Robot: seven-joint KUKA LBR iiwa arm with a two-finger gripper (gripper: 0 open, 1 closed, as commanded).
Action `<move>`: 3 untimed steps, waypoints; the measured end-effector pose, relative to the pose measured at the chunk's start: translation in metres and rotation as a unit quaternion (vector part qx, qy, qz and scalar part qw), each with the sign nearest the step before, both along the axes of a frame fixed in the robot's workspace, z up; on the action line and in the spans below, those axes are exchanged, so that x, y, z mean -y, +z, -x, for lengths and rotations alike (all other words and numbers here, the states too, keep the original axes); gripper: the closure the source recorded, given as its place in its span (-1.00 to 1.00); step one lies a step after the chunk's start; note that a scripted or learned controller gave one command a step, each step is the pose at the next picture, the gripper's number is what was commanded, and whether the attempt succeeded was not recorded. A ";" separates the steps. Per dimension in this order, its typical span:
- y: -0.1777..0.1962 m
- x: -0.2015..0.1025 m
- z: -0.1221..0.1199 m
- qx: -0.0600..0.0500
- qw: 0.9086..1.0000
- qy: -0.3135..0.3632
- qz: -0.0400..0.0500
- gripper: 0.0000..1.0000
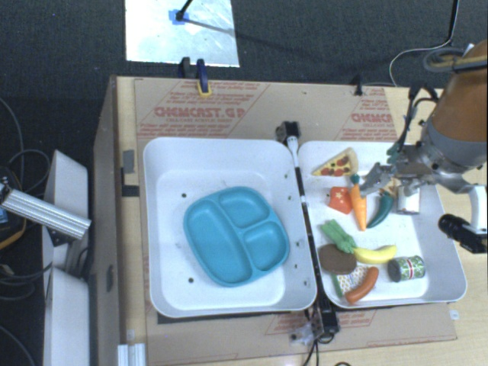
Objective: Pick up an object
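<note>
over the right bin (450, 277), hand (379, 180) seemingly parted beside the carrot (358, 208).

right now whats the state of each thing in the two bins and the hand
blue divided tray: flat in the left bin
pizza slice: lying flat, right bin
carrot: lying, under the hand
banana: on its side
can: on its side
sausage: lying at the near edge
hand: low over the carrot, grip unclear

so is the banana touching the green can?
Apart. The camera view shows a strip of white bin floor between the banana tip and the green can.
</note>
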State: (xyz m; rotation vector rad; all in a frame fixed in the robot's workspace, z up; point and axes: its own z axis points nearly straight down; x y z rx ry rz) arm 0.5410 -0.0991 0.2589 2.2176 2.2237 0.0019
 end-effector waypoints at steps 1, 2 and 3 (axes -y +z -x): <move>-0.117 0.039 0.012 -0.002 1.000 -0.001 0.000 -1.00; -0.175 0.021 -0.038 -0.001 1.000 0.000 0.000 -1.00; -0.164 0.022 -0.038 0.000 1.000 0.001 0.000 1.00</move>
